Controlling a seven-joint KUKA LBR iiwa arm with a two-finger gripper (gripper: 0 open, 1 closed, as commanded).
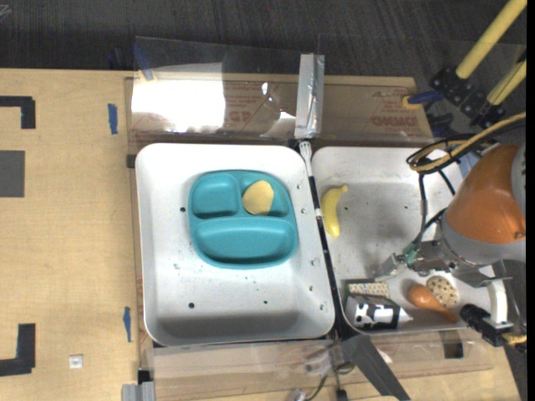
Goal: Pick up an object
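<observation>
A: Start at the left. Why does the teal divided plate (242, 229) sit in the middle of the left bin (159, 249)?

B: My guess is it serves as a drop spot. A yellow lemon-like piece (258, 197) already lies in its upper right compartment, so that bin reads as the receiving side.

A: And the right bin (376, 190)?

B: That holds the loose pickings. A banana (333, 209) lies against its left wall, well apart from the rest. Along the near edge sit a flat pale strip (369, 289), a small black-and-white item (374, 313) just below it, and an orange carrot-like piece (426, 299) beside a speckled round thing (444, 288).

A: Where is the gripper (422, 261)?

B: Low over that near-right cluster, right above the carrot piece, which I judge to be the target. Whether the jaws are spread or pinching anything, I cannot tell.

A: The surroundings?

B: Tan board bench (58, 224), blue tape marks, a clear sheet behind the bins, dark carpet beyond.
</observation>
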